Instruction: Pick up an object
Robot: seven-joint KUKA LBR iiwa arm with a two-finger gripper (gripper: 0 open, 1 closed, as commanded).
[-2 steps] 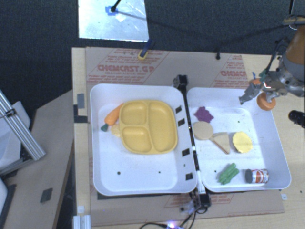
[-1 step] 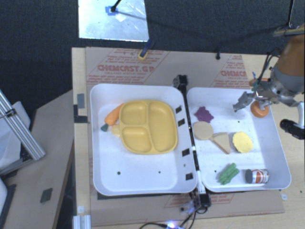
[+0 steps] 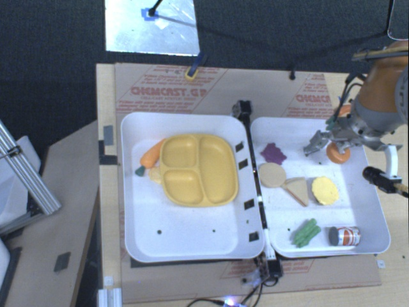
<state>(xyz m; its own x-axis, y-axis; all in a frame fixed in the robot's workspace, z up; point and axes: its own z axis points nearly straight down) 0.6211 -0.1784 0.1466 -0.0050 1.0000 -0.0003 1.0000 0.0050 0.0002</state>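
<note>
Up at the right of the frame, the gripper (image 3: 331, 143) hangs over the right bin (image 3: 370, 232); whether it is spread or closed cannot be told. An orange round object (image 3: 338, 153) lies just beneath it, near the bin's upper rim. Lower down lie a yellow piece (image 3: 324, 190), tan wedge (image 3: 297, 189) and green piece (image 3: 306, 232), with bare floor between.

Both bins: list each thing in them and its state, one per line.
Yellow tray: flat in the left bin, compartments bare.
Carrot: lying at the tray's left edge.
Purple piece: flat in the right bin.
Tan disc: flat.
Wedge: flat beside the disc.
Yellow piece: flat.
Green piece: lying.
Can: on its side.
Orange piece: below the gripper.
</note>
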